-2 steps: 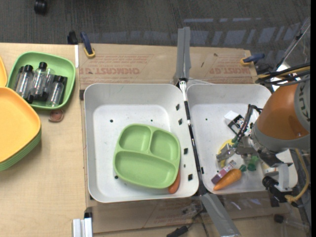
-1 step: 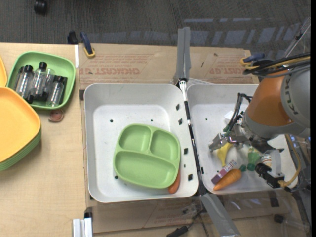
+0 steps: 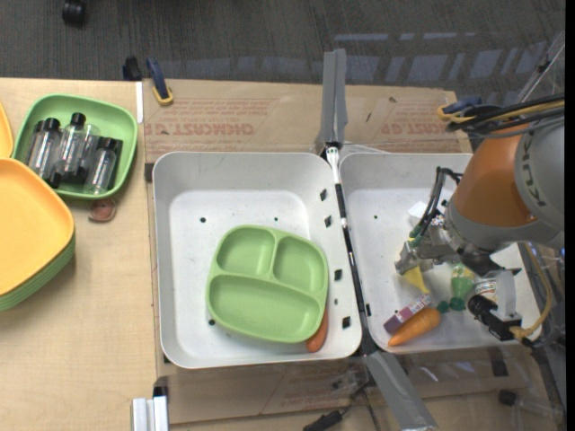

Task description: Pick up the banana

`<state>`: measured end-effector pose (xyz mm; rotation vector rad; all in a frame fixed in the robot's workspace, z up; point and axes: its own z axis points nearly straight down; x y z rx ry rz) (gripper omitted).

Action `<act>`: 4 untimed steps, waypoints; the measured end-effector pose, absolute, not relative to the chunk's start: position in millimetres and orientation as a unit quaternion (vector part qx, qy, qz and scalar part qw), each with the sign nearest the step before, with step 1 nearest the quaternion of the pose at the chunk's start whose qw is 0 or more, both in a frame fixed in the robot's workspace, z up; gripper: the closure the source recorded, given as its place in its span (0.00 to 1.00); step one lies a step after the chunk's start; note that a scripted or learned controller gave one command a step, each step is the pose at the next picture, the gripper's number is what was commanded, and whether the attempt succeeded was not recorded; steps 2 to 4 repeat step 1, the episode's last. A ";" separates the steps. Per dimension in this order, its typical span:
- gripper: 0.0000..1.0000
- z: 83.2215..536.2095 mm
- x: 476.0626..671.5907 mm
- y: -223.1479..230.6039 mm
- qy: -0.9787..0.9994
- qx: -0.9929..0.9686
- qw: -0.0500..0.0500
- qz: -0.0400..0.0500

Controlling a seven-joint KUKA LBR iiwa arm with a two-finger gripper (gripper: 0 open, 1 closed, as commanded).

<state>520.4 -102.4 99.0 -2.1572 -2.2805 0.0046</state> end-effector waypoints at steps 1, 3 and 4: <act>1.00 190.9 550.6 -88.2 -0.747 -0.665 0.000 0.001; 1.00 190.9 550.6 -88.2 -0.747 -0.665 0.000 0.001; 1.00 190.9 550.6 -88.2 -0.747 -0.665 0.000 0.001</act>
